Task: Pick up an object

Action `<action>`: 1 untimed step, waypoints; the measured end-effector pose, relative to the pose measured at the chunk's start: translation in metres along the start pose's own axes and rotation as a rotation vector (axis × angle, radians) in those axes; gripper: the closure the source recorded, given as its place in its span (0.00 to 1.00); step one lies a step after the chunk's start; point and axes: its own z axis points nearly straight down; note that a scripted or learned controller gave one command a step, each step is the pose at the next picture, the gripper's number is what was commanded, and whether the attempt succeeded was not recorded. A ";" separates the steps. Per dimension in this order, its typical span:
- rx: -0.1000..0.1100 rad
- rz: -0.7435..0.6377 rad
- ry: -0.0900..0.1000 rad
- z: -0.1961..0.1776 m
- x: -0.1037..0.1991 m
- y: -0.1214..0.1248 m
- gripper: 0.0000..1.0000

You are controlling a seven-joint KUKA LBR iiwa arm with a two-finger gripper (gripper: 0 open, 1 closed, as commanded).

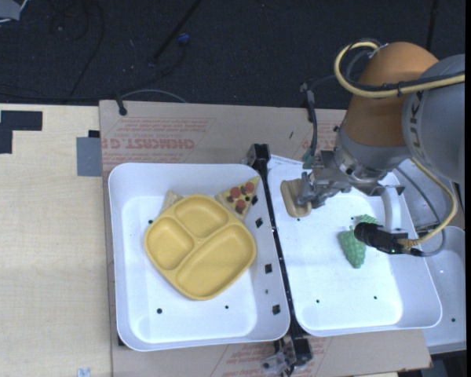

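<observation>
my two-finger gripper (304,196) hangs over the right white bin (330,305) at its ten o'clock corner, directly above a small tan wooden piece (296,204) lying lengthwise twelve-to-six; whether i'm pinching it, i cannot tell.

Robotics lab, robot arm (392,108), white bins (133,289), loose cables (173,38)

cardboard sheet (188,132), wooden bench (39,242), cables (173,38)
</observation>
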 end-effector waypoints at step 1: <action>0.000 0.001 0.000 0.005 0.046 0.018 1.00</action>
